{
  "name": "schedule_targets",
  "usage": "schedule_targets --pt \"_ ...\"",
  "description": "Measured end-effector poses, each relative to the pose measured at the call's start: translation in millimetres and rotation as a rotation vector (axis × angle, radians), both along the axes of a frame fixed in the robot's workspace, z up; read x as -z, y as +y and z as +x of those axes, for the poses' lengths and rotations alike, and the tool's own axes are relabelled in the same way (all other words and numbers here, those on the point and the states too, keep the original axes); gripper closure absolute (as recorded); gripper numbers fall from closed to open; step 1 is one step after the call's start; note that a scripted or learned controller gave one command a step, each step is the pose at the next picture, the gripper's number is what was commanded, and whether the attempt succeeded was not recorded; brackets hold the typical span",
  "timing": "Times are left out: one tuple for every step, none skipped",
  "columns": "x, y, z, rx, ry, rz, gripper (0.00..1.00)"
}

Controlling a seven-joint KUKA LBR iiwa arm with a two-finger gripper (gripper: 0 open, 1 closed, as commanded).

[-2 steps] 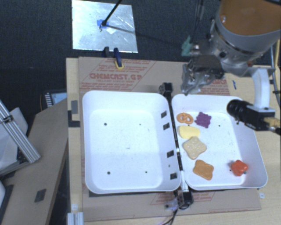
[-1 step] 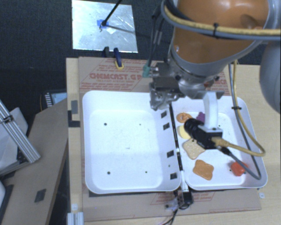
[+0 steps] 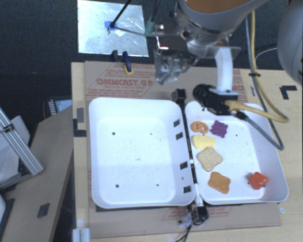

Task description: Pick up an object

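Orange toast (image 3: 219, 182) — red piece (image 3: 257, 179) beside

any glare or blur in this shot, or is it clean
Camera view: the shiny silver foil sheet beyond the bench reflects light in pale patches; the grey arm with its orange band is soft and close at the top edge; the small food pieces in the right white bin read clearly, with mild sheen on its rim.
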State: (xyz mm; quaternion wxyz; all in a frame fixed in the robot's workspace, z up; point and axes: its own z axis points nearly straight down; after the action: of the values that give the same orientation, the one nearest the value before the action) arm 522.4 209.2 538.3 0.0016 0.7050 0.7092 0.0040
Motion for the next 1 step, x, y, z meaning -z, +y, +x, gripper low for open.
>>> schedule_targets --pt "3.2 26.6 -37.8 -0.002 0.008 -0.002 1.00"
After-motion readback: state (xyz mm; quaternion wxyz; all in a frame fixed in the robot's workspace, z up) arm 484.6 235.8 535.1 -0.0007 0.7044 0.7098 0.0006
